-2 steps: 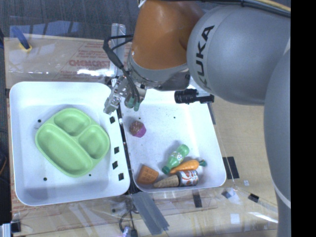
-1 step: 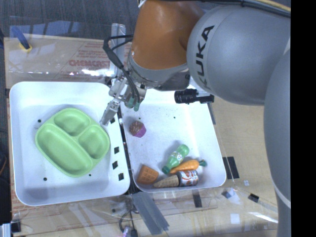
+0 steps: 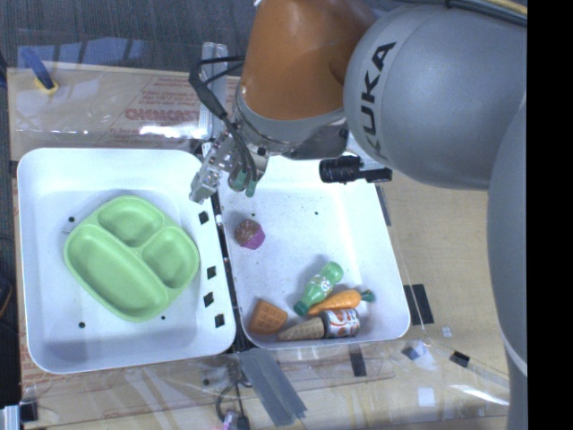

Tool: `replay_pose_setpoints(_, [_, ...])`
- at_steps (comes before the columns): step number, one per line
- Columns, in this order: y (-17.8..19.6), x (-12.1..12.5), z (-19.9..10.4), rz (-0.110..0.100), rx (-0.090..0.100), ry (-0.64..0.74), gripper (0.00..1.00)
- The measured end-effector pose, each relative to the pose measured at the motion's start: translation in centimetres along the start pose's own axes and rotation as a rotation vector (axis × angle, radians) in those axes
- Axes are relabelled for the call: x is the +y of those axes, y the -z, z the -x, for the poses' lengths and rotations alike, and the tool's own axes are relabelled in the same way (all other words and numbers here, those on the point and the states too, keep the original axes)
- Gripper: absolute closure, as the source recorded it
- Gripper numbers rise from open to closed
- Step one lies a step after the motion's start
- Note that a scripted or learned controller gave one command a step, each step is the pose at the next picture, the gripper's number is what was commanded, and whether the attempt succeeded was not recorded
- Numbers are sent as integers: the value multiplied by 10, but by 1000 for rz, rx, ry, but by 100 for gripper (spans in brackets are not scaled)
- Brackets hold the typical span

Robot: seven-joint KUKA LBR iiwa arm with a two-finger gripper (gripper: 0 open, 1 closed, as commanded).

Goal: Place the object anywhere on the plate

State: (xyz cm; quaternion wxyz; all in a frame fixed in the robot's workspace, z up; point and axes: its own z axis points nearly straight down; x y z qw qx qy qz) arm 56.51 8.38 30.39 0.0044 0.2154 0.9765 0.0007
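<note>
We see a small round purple and pink toy (image 3: 250, 234) lying by itself in the right bin (image 3: 358, 213), near that bin's left wall. We think this is the thing to pick, since the hand (image 3: 229, 174) hangs just above it and a little to the left, not touching it. We cannot tell if the hand is open or closed, and we see nothing held in it. The green plate (image 3: 131, 256) with three parts sits in the left bin (image 3: 45, 186), well apart from the toy, with no toy on it. More toys lie in a pile at the near edge of the right bin: a green bottle (image 3: 320, 286), a carrot (image 3: 337, 301), an ice cream cone (image 3: 303, 331) and a brown piece (image 3: 267, 316). So we think the picking step is not done yet. Next, the hand needs to come down over the toy, grip it, lift it, and carry it over the wall between the bins to the plate.
</note>
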Motion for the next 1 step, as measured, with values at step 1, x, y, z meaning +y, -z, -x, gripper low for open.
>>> replay_pose_setpoints(1, [0,0,0,0,0,0,0])
